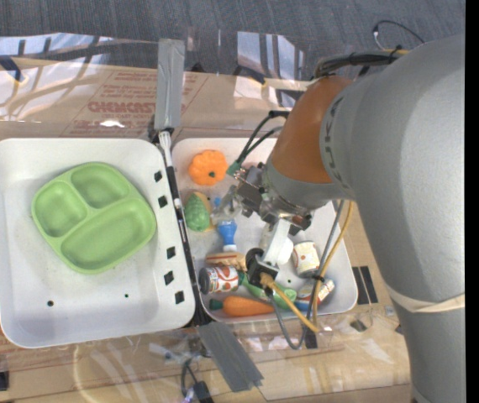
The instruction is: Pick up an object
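Gripper (pixel 238 190): centre frame, low in the right bin (pixel 347 285); grip state cannot be told.
Nearest thing: blue-and-white bottle (pixel 227 235), just below it in frame.

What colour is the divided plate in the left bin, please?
The plate is light green; camera view.

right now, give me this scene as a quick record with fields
left bin: holds a green divided plate, lying flat
right bin: cluttered with small items
far end of right bin: orange pumpkin
along its left wall: green lumpy toy, blue and white bottle beside it
near end: can on its side, carrot just in front of it
arm: reaches in from the right, over the right bin
held object: none seen
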Controlling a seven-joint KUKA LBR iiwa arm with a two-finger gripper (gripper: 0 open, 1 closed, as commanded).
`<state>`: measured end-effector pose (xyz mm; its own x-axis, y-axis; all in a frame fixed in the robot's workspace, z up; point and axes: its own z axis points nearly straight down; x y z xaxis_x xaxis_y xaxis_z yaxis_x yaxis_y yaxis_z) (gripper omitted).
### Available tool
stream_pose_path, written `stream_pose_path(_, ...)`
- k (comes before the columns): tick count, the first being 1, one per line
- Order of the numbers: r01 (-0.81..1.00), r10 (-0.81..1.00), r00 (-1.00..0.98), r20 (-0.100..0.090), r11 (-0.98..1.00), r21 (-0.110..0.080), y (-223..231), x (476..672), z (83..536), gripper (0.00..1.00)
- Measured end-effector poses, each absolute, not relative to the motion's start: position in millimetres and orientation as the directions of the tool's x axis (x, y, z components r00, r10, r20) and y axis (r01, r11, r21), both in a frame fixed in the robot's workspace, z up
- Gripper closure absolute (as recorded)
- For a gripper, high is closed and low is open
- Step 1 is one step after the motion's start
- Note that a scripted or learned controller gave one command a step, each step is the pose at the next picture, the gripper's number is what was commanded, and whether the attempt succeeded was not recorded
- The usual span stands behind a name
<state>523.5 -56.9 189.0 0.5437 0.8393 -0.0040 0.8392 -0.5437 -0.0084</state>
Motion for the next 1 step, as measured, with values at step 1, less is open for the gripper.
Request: stream_pose_path(1, 0.809, 0.809, 0.588, -0.003, -0.588, -0.005, -129.4, 475.3, 197.3, 0.00)
